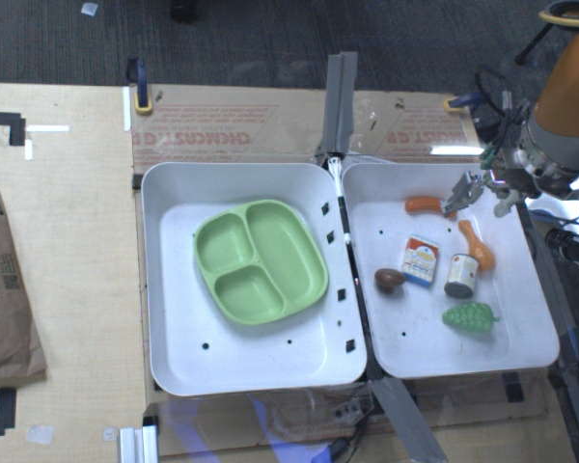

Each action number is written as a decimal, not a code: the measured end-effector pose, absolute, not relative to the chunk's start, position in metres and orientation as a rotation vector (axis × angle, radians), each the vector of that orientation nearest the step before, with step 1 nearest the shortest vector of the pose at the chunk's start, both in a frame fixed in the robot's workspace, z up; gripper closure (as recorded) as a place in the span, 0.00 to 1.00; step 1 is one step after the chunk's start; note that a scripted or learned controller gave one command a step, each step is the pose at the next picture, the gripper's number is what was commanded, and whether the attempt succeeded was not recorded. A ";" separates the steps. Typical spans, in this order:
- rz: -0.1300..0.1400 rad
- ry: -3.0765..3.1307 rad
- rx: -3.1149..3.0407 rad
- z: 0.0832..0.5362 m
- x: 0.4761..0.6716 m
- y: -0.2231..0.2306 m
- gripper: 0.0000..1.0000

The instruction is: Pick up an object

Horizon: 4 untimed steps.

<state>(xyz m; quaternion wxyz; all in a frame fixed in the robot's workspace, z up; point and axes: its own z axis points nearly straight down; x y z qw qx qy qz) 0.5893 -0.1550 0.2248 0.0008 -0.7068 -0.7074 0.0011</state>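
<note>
Orange and grey, the arm (569,95) enters from the right edge, and most of its body is cut off by that edge, so we see little more than the wrist. Its gripper (482,193) hangs over the upper right corner of the right bin (521,350). Two fingers (460,197) point down and to the left, and a gap shows between them, so the gripper stands open. Nothing is between the fingers. The nearer fingertip is just beside the right end of a small orange sausage-shaped object (424,204), but it is hard to make out if they touch or if the finger is only above it.

Lower in the same bin lie a second orange piece (475,240) shaped like a carrot, a small white box with red and blue print (420,259), a brown egg-shaped object (390,280), a small white can (460,275) and a green bumpy toy (469,317). The print on the box and on the can is too small to read. The can is just beside the carrot-shaped piece, and the box is between the brown object and the can.

The left bin (174,345) holds a green divided plate (261,260) with three compartments. A brown paper bag (5,287) is cut off by the left edge.
</note>
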 end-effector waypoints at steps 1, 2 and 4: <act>0.003 -2.191 -2.249 0.138 0.605 -0.222 0.00; 0.003 -2.175 -2.264 0.111 0.619 -0.178 0.00; -0.011 -2.250 -2.184 0.093 0.609 -0.214 0.00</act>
